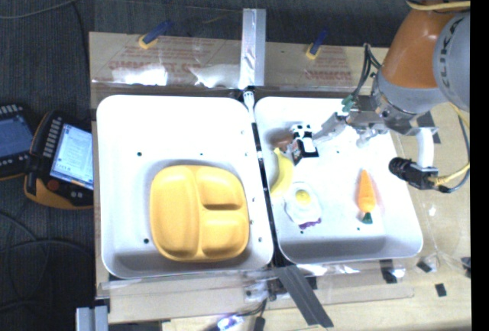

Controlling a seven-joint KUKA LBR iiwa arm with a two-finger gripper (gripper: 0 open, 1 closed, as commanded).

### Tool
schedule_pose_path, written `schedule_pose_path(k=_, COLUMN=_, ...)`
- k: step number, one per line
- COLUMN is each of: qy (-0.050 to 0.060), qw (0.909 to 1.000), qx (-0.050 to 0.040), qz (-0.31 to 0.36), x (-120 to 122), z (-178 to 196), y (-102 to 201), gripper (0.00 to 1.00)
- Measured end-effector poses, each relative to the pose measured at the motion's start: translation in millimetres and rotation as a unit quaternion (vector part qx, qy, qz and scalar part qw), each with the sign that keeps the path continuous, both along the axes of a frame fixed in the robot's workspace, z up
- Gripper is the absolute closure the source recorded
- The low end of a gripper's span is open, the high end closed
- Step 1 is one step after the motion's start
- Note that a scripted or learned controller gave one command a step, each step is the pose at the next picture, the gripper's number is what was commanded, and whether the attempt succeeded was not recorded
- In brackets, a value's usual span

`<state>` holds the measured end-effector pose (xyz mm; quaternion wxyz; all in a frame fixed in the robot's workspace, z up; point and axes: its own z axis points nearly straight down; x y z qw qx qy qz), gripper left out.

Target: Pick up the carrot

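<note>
While the arm (428,54) leans in from the right over the right bin (397,241), its gripper (304,141) hangs low above that bin's upper left part, black and white at the tip. Whether its prongs are apart or together I cannot tell; they are too small and blurred against the white floor, and nothing is plainly seen between them.

The carrot (366,193) lies well off to the right of the gripper tip and lower in the view, flat on the bin floor, orange body pointing up the frame and its dark green end toward the near rim. It sits apart from everything else, untouched.

Just below the gripper tip, and to its left, a banana (281,173) curves along the bin's left wall. Below that, near the tip but not touching it, sits a fried egg toy (302,202), white with a yellow centre, and a small purple bit shows at its lower edge. A small brownish thing lies right beside the tip on its left; what it is I cannot make out.

Far to the left of the gripper, across the divider, the left bin (122,138) carries a yellow divided tray (200,210).
</note>
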<state>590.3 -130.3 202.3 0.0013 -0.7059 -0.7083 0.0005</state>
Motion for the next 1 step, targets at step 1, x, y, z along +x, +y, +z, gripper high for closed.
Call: schedule_pose_path(k=1, qy=-0.002, qw=0.9944, qx=-0.0020, qz=0.106, x=-39.1, z=96.9, y=-29.4, gripper=0.00)
